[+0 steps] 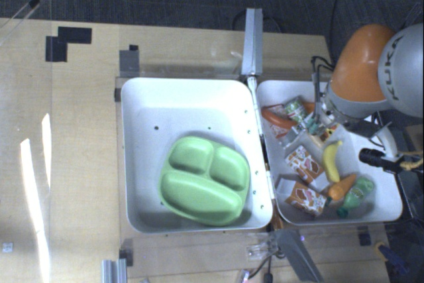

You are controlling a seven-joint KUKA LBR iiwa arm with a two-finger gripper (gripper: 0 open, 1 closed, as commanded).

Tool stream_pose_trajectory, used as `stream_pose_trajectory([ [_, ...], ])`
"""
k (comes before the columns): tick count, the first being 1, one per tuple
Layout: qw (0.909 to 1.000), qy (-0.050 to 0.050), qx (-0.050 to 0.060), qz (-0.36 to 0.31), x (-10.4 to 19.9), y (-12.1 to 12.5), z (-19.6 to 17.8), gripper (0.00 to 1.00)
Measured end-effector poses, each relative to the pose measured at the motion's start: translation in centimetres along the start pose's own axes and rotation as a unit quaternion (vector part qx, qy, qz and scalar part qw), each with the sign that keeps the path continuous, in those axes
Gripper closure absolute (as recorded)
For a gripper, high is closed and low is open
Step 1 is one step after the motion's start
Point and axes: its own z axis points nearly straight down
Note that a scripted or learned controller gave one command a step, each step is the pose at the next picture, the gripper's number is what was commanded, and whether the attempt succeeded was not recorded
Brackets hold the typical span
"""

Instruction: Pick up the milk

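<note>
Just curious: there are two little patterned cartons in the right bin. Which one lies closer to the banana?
The upper carton, in the middle of the bin, just left of the banana. The other carton lies lower, near the bin's front edge, beside the carrot.

Quick count from the overhead shot — two white bins: left bin (132, 142) and right bin (391, 209). One green divided plate (205, 179). Two patterned snack cartons, one (305, 162) above the other (306, 199). One banana (330, 161), one carrot (342, 187), one green bottle (358, 192) — plus one red-orange thing (277, 118) I can't identify.
</note>
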Motion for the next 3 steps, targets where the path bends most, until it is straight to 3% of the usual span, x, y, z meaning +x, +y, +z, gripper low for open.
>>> stream_pose_trajectory([
  [1, 0.9898, -0.001, -0.001, -0.142, 0.6, 1.3, -8.1, 0.0],
  [2, 0.952, -0.002, -0.002, -0.306, 2.0, -3.3, 3.6, 0.0],
  [3, 0.9525, -0.005, -0.006, -0.304, 2.0, -2.9, 2.3, 1.0],
])
